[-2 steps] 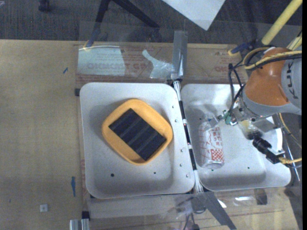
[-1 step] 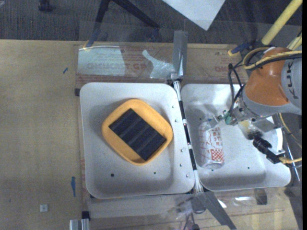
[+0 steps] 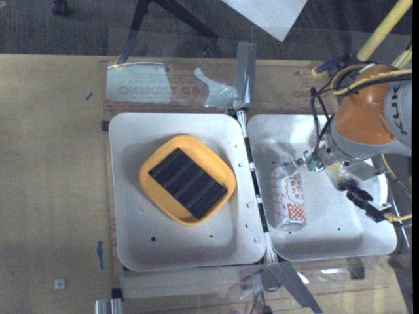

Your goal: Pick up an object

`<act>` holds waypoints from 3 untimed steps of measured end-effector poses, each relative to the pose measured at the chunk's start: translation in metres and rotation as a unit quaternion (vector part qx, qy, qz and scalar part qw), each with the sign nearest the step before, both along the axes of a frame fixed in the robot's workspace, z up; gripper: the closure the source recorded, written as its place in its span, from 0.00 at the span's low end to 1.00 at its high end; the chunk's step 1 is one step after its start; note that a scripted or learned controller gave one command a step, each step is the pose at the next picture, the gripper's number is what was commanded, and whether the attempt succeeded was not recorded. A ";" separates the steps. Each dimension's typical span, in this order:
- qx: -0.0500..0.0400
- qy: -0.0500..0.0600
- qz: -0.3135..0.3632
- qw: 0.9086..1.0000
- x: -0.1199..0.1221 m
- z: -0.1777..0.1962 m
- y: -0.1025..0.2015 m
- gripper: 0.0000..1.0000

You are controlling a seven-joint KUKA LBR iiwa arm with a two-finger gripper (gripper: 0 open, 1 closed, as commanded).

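A crumpled white packet with a red checked pattern lies in the right bin, near its left wall. A yellow, rounded square object with a dark ribbed panel on top rests tilted in the middle of the left bin. The arm's orange band and grey wrist hang over the right bin's far right side. My gripper points down and left from under the wrist, just above and to the right of the packet's top end. Nothing shows between it and the packet.
A black fitting and cables stick out from the wrist over the right bin's right side. A taped clear plastic sheet lies on the bench behind the left bin. A metal divider stands between the bins at the back.
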State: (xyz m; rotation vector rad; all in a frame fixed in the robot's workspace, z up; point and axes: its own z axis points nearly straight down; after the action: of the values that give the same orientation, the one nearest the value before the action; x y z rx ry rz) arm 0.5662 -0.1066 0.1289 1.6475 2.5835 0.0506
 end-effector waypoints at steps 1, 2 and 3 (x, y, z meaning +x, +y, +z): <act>0.007 0.040 -0.021 0.999 -0.023 0.122 -0.021 0.00; 0.006 0.038 -0.019 0.999 -0.022 0.133 -0.021 1.00; 0.006 0.038 -0.019 0.999 -0.022 0.133 -0.020 0.00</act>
State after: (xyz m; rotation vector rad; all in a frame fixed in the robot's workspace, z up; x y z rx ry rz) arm 0.5443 -0.1268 0.2614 1.7359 2.6097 0.0000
